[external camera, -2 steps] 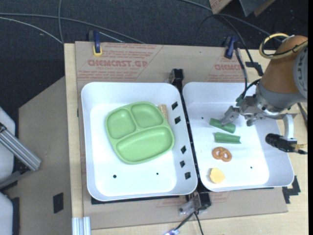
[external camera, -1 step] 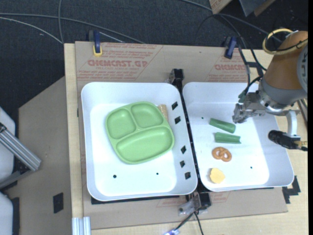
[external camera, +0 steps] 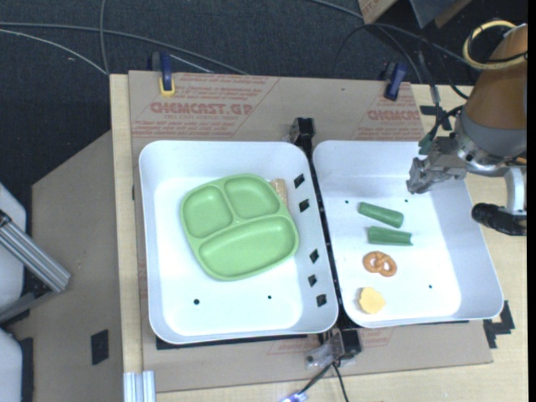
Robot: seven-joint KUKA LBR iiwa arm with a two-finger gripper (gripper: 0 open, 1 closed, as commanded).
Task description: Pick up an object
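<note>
1. Nearest me, I see a yellow round food piece (external camera: pixel 371 300) in the right white bin (external camera: pixel 469 249)'s front.
2. Behind it lie a brown pretzel (external camera: pixel 379 264) and two green pieces (external camera: pixel 389 236) (external camera: pixel 380 214).
3. The left white bin (external camera: pixel 167 249) holds a green divided plastic plate (external camera: pixel 239 225).
4. The gripper (external camera: pixel 421 177) hovers over the right bin's rear; I cannot tell its opening.

Grey arm (external camera: pixel 490 136), orange wrist band (external camera: pixel 498 90)

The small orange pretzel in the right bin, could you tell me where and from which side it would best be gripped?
Probably from straight above, closing across the outer edges of the small orange pretzel. It lies flat on the floor of the right white bin, apart from the green piece above and the yellow piece below, so both sides look free.
</note>
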